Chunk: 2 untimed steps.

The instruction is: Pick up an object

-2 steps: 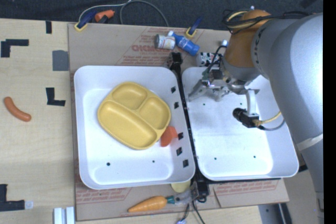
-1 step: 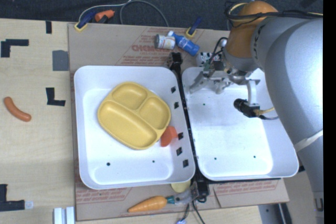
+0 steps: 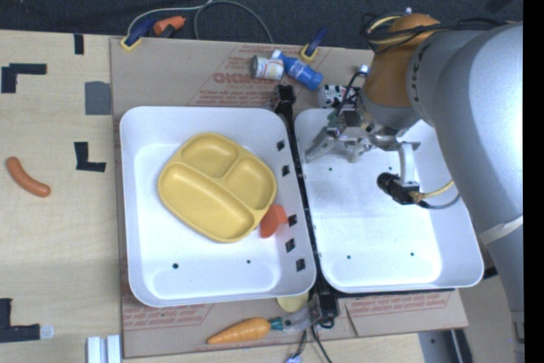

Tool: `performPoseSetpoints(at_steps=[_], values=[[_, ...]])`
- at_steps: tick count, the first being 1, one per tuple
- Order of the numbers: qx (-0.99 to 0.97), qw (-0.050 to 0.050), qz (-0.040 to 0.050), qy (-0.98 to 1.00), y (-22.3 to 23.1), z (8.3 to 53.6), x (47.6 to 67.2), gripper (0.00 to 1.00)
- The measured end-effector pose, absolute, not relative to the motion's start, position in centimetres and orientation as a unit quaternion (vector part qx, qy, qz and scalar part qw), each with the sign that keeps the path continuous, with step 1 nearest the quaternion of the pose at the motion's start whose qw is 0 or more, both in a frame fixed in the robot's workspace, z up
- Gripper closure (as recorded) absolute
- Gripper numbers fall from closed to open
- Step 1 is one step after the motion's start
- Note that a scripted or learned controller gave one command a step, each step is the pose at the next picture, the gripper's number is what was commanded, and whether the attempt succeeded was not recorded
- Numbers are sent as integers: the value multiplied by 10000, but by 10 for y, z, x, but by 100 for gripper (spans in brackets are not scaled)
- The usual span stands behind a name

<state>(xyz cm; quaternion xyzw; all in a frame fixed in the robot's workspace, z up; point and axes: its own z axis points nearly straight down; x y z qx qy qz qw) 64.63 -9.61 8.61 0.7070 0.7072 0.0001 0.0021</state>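
Observation:
My gripper [image 3: 333, 150] hangs low over the back left part of the right bin [image 3: 382, 259], near the divider between the bins. Its fingers stand open with nothing between them. In the left bin [image 3: 153, 268] lies a yellow divided plate [image 3: 217, 185]. A small orange-red object [image 3: 272, 222] rests against the plate's right edge, well to the left of and nearer the front than the gripper.
The grey arm [image 3: 476, 98] covers the right bin's back right corner. Outside the bins lie a toy carrot [image 3: 240, 331] at the front, a sausage [image 3: 27, 177] at far left, a blue and white bottle [image 3: 289, 68] behind, and an orange clamp [image 3: 161, 26].

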Motion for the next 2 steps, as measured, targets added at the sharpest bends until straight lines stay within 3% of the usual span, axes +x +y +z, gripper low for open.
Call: performPoseSetpoints(at_steps=[1,2], values=[[7064,6,8,7078,-106,85,670,0],[7057,17,7,7085,-106,96,670,100]])
